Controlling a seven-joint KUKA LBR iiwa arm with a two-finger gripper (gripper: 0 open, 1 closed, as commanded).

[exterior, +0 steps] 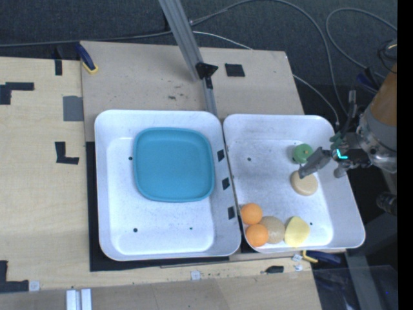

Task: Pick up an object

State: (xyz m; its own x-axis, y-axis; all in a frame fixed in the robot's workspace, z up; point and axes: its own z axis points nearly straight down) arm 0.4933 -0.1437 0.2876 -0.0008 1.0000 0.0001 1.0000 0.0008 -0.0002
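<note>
Tool [321, 162] poised over right white shallow bin [258, 131], toward its 3 o'clock rim, just above pale cream round object [305, 185]. Finger state impossible to judge from this slant; nothing seen gripped. Small green round object [301, 152] just beside tool, at 12 o'clock from cream piece. Two orange balls [253, 225], beige lump [273, 229] and yellow lump [297, 231] crowded along 6 o'clock rim. Left white bin [116, 173] carrying teal square plate [173, 164].

Recommended: target cream object as nearest and isolated; centre above it before descending, straddle it evenly, avoid nudging green neighbour, close firmly, lift vertically clear of rim.
</note>
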